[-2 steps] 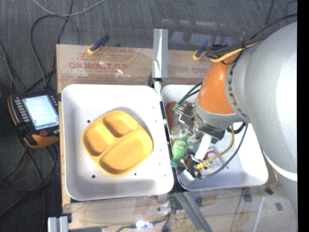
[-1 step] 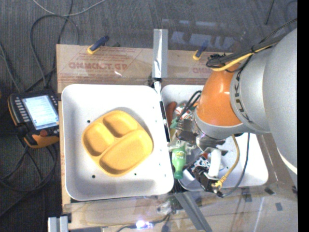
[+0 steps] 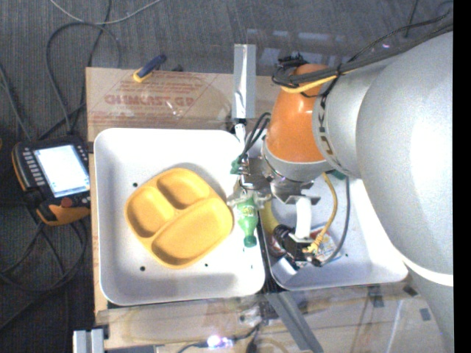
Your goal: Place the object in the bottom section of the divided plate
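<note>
The green object (image 3: 249, 223) hangs below my fingers (image 3: 246, 206), which appear clamped on its upper end. It is slim and bright green. It hovers just right of the yellow divided plate (image 3: 179, 215); the bottom section (image 3: 193, 232) holds nothing, so placement remains.

My arm (image 3: 353, 123) hangs over the seam between the two bins, blocking most of the right bin (image 3: 368, 271). In the left bin (image 3: 110, 197), the yellow plate (image 3: 179, 217) lies open from above, with bare white floor around it. A green object (image 3: 248, 223) crowds the narrow gap between plate and bin wall.
</note>
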`<state>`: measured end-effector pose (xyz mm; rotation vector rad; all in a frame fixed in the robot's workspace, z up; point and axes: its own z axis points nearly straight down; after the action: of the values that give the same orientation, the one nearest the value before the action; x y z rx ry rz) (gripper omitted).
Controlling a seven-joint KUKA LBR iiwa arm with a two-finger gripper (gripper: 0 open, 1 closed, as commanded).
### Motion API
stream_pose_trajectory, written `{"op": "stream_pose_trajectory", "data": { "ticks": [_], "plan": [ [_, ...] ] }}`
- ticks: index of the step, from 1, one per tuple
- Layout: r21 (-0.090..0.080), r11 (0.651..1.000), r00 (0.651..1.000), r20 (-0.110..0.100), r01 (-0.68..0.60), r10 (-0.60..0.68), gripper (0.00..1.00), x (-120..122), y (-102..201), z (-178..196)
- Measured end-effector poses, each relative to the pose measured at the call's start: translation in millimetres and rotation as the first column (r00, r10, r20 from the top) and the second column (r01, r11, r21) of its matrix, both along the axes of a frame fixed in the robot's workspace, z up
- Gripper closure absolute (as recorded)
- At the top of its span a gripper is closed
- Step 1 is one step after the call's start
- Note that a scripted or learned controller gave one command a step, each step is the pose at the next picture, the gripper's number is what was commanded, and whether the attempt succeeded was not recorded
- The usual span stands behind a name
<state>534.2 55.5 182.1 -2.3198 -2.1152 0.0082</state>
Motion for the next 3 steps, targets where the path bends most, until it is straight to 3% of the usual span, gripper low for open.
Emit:
{"op": "stream_pose_trajectory", "data": {
  "ticks": [1,2,3],
  "plan": [
    [0.0,0.989,0.989,0.0,-0.145,0.145,1.0,16,74,-1],
    [0.0,0.992,0.992,0.0,-0.127,0.127,1.0,30,73,-9],
    [-0.002,0.952,0.952,0.003,-0.306,0.306,1.0,79,76,10]
  ]
}}
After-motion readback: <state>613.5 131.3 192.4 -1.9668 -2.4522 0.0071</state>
